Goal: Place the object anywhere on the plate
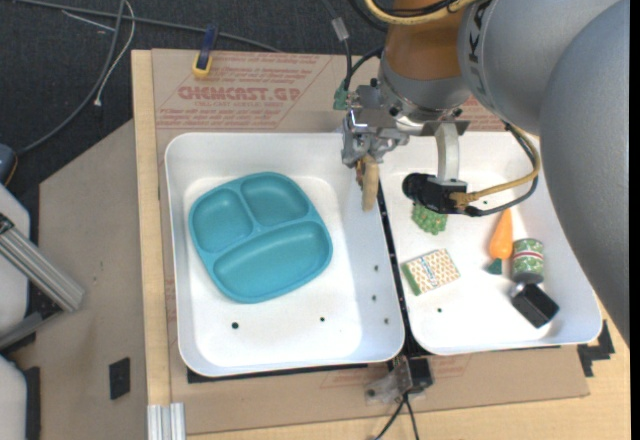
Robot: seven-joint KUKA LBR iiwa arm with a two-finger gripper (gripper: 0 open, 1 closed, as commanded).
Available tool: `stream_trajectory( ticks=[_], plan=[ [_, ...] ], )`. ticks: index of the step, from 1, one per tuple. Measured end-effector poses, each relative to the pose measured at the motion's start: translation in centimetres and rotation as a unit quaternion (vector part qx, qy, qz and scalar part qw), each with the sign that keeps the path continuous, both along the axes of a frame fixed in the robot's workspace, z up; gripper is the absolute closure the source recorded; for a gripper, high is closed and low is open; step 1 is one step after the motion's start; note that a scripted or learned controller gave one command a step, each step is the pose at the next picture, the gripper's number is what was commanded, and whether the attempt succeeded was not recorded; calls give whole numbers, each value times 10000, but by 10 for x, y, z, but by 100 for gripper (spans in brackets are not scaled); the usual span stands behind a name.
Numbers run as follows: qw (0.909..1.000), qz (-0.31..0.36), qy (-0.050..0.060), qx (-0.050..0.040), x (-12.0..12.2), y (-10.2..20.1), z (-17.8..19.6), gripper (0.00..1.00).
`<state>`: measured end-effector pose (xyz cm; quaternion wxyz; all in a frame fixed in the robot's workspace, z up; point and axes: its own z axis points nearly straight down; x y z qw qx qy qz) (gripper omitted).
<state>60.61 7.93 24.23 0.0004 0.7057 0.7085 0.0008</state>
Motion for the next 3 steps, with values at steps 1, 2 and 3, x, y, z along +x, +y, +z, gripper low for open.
stream_trajectory(
  ticks=[1,2,3],
  plan=[
    [10000,-11,6,-2,16,24,-24,100],
    [10000,-25,25,-2,8,23,-23,100],
    [10000,-19,21,-3,9,23,-23,0]
  ],
)
